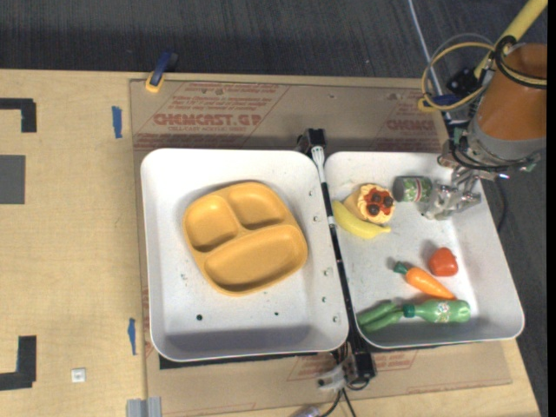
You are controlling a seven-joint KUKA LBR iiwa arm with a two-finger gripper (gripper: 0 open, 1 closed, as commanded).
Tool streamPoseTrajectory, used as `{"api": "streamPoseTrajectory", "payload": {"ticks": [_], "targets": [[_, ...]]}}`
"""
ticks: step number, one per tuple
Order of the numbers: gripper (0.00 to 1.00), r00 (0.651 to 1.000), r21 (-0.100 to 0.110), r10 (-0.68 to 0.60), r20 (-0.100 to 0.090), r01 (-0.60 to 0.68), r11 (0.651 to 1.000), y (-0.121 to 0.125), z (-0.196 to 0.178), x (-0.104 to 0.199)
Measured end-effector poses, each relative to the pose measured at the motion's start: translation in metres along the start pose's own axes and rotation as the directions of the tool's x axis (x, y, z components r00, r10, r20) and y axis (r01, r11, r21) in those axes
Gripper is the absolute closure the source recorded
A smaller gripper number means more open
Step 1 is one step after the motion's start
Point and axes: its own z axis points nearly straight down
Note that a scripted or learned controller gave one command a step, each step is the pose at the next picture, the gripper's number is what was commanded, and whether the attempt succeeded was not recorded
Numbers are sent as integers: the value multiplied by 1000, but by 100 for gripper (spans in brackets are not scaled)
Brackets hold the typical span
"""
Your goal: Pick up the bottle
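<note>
A green bottle (441, 311) with a pale label lies on its side near the front edge of the right bin (495, 259). My gripper (454, 200) hangs over the far part of that bin, well behind the bottle. It is just right of a small grey-green can (411, 188). Nothing shows in the gripper's grasp.
In the right bin lie a dark green vegetable (379, 315) touching the bottle's left end, a carrot (425, 281), a red tomato (443, 261), a banana (357, 221) and a berry tart (375, 201). The left bin (165, 233) holds a yellow divided plate (246, 235).
</note>
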Motion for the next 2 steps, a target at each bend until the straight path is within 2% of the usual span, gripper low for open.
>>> {"api": "streamPoseTrajectory", "payload": {"ticks": [1,2], "targets": [[100,993,4,-115,0,115,993,3,-109,-1],[100,892,0,-452,1,452,892,5,-10,-14]]}}
